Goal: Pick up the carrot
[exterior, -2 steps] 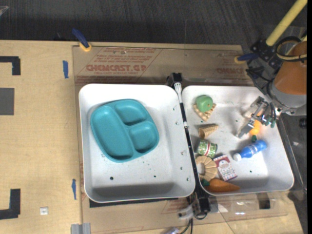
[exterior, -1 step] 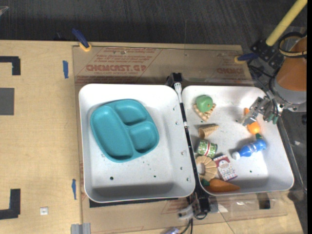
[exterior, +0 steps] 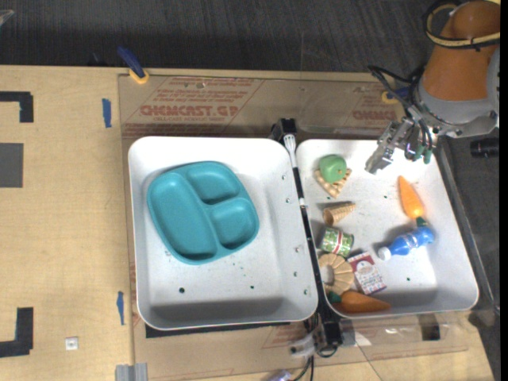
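An orange carrot [exterior: 410,198] with a small green top lies in the right bin [exterior: 452,213], near its right wall. My gripper [exterior: 395,154] hangs above the bin's far right part, a little up and to the left of the carrot and not touching it. It is open with nothing between its fingers. A second orange, carrot-like piece [exterior: 365,302] rests against the bin's near wall.
The right bin also holds a green round toy [exterior: 332,167], a cone [exterior: 339,211], a small can [exterior: 336,241], a red-and-white packet [exterior: 367,276] and a blue bottle [exterior: 407,241] just below the carrot. A teal divided plate [exterior: 202,210] lies in the left bin [exterior: 151,276].
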{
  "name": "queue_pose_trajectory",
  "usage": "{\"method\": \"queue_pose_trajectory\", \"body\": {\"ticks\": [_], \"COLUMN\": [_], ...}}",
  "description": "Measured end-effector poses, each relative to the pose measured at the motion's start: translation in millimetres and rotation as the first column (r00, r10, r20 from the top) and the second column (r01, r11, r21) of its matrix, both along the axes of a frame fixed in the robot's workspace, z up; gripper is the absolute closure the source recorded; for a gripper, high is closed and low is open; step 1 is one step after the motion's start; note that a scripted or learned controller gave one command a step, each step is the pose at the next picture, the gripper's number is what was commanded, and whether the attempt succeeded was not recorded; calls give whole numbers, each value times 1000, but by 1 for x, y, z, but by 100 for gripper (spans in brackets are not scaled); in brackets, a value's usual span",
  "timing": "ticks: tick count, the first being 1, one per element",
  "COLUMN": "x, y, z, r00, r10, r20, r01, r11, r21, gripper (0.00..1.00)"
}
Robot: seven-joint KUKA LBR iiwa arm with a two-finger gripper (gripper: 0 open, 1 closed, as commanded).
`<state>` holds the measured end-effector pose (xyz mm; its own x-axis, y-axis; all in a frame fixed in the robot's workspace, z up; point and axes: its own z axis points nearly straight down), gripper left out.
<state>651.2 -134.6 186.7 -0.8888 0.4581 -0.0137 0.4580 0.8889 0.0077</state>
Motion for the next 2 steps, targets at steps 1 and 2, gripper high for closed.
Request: {"method": "queue_pose_trajectory", "body": {"ticks": [1, 2], "x": [-2, -63], "y": [-3, -82], "z": [-4, -87], "r00": [1000, 991], "r10": [-4, 134], "r20": [-7, -16], "r01": [4, -134], "r11": [1000, 991], "r21": [-1, 0], "gripper": [0, 0]}}
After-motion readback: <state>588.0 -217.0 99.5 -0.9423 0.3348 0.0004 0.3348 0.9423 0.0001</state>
